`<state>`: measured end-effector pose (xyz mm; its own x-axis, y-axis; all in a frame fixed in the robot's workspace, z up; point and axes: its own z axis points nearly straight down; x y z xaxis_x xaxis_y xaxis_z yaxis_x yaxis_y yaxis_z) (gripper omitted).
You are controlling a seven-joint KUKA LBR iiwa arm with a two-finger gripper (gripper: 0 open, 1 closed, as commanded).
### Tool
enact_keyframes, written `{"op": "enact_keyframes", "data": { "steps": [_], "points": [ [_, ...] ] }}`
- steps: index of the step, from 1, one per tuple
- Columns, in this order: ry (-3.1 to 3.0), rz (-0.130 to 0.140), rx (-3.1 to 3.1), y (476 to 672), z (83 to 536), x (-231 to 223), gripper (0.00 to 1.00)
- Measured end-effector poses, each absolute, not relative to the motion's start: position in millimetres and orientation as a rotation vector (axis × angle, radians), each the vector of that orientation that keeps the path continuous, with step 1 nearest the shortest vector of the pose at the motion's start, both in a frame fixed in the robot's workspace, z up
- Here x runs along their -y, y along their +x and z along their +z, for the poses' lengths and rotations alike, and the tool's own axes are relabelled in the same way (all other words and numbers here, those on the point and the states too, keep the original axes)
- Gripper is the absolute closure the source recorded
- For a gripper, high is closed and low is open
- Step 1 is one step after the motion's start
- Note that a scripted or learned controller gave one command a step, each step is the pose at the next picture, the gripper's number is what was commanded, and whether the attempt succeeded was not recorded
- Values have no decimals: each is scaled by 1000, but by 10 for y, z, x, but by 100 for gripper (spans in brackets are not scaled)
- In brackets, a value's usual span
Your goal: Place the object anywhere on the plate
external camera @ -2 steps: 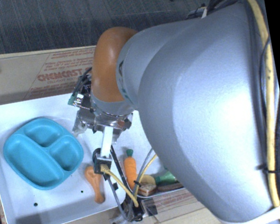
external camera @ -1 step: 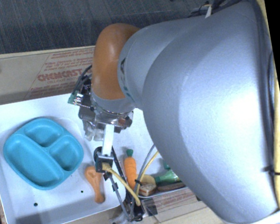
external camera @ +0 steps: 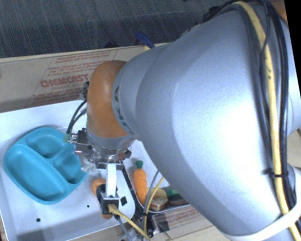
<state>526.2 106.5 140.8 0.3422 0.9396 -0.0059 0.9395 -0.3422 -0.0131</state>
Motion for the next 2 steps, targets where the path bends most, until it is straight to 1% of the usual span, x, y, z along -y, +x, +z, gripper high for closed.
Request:
{"op": "enact_keyframes", "data": {
  "steps": [1,2],
  "points": [
    [-2672,16,1638,4754,2019,-826,100],
    [-2857,16,1297,4749,2374,-1426,100]
  ]
}}
